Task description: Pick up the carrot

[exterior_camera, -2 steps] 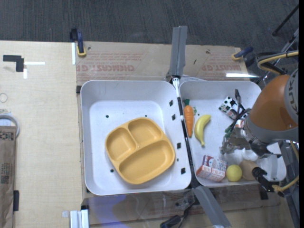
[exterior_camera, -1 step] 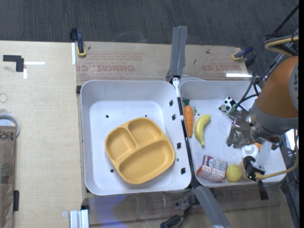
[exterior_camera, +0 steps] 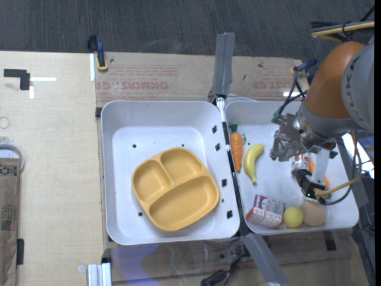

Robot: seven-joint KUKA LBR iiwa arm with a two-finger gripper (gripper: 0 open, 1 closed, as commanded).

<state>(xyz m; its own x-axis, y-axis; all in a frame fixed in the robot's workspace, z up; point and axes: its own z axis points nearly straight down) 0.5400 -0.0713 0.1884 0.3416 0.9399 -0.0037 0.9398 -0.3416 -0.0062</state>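
The carrot point(exterior_camera: 237, 150) is orange with a green top and lies along the left wall of the right bin point(exterior_camera: 280, 113), its tip pointing toward the front. My gripper point(exterior_camera: 284, 148) hangs over the middle of the right bin, to the right of the carrot and of the banana point(exterior_camera: 253, 161) between them. Nothing shows between the gripper's tips from this angle.
A yellow divided plate point(exterior_camera: 175, 188) lies in the left bin point(exterior_camera: 119, 159). At the right bin's front sit a small carton point(exterior_camera: 265, 211), a lemon point(exterior_camera: 293, 217) and a tan round item point(exterior_camera: 313, 213). Cables trail beside the wrist on the right.
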